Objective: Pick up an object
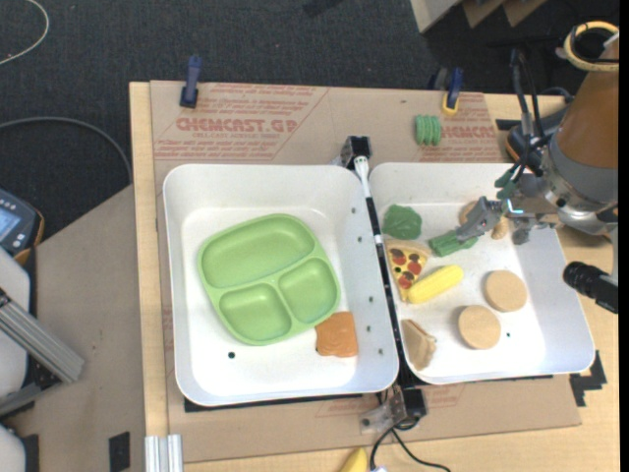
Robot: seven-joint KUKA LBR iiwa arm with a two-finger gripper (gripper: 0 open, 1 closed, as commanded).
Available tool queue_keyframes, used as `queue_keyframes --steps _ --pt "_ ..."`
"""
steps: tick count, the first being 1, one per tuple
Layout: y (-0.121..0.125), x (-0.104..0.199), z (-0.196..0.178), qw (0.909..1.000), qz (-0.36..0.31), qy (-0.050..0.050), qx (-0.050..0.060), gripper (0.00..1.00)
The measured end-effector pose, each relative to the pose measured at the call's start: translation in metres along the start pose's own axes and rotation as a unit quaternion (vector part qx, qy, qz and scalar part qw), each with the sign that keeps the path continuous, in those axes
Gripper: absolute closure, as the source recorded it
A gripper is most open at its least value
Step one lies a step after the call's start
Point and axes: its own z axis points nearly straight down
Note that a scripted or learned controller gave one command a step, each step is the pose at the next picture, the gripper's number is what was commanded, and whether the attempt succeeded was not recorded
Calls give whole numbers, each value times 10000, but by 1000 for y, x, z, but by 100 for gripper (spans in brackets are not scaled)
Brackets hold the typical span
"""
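Note:
My gripper (499, 224) hangs low over the upper part of the right bin (560, 352), its two grey fingers spread apart and open. A dark green elongated piece (452, 242) lies on the bin floor just beside the left finger (479, 215), outside the gap. Nearby to the left rest a green leafy lump (401, 221), a pizza slice (405, 262) and a yellow banana-shaped piece (434, 283). Two tan round discs (505, 290) (480, 326) and a tan wedge (418, 342) lie nearer the front.
The left bin (182, 264) holds a green divided plate (267, 276) and an orange piece (337, 334). A small green ridged object (428, 130) sits on the cardboard behind the bins. A black divider bar (371, 234) runs between the bins.

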Motion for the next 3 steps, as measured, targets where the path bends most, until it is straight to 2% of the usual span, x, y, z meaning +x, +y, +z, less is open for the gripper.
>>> queue_keyframes --steps 1,2,3 --pt "-47 9 98 10000 4 9 15 0" --pt "-55 1 166 10000 2 7 5 0" --pt "-55 1 155 10000 9 2 -7 100"
